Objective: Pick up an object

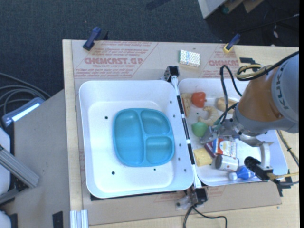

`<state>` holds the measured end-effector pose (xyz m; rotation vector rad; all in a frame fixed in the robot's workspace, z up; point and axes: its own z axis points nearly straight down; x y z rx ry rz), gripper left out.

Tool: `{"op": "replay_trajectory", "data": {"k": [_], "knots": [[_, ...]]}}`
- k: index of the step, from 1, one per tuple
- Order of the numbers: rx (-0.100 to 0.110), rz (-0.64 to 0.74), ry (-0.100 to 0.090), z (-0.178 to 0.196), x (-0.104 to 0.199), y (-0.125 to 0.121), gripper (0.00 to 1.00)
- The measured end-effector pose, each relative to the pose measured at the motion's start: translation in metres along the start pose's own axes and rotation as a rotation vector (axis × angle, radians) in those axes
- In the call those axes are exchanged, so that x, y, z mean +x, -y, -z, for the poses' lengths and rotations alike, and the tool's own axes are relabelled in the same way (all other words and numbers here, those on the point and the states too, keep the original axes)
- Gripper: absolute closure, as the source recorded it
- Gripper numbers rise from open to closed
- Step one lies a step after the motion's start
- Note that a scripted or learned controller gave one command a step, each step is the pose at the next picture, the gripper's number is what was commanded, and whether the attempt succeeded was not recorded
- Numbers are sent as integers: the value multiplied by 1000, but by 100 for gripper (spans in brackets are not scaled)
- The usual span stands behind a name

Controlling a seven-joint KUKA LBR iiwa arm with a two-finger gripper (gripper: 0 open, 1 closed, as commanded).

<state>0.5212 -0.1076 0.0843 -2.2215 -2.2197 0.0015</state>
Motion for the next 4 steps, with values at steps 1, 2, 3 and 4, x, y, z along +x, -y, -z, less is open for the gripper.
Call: {"op": "replay_trajectory", "data": {"k": [1, 2, 3, 4], "knots": [[-3, 0, 1, 10, 0, -1, 100], [-3, 0, 1, 99, -9, 34, 100], [-2, 1, 0, 98, -9, 34, 0], [1, 0, 0, 13, -26, 17, 0]]}}
